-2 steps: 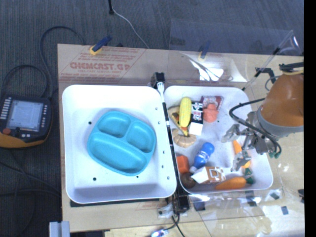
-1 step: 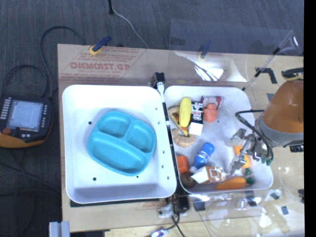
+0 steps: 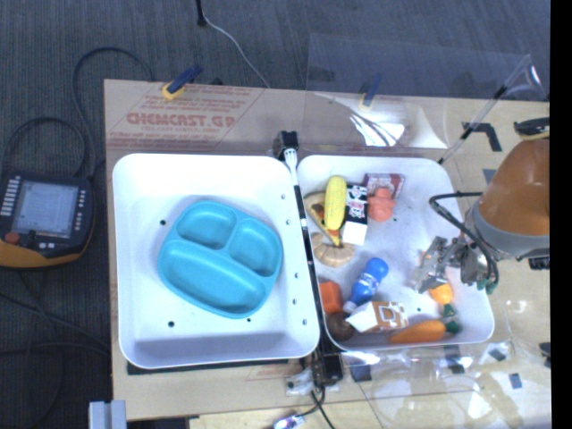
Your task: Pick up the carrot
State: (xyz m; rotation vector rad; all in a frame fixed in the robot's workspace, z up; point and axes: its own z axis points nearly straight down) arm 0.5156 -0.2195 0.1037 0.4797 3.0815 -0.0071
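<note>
At right bin's near-right corner: carrot lies flat along near wall, just below pincer. Arm reaches in from right edge; pincer state can't tell.

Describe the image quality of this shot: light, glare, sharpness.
Camera view: even overhead light with soft shadows; the white bins look bright, nearly washed out; glare streaks the clear sheet behind them; the gripper and the carrot look soft, small details unresolved.

Arm reaches in from right, wrist bent down; gripper low, fingers unclear.
</note>
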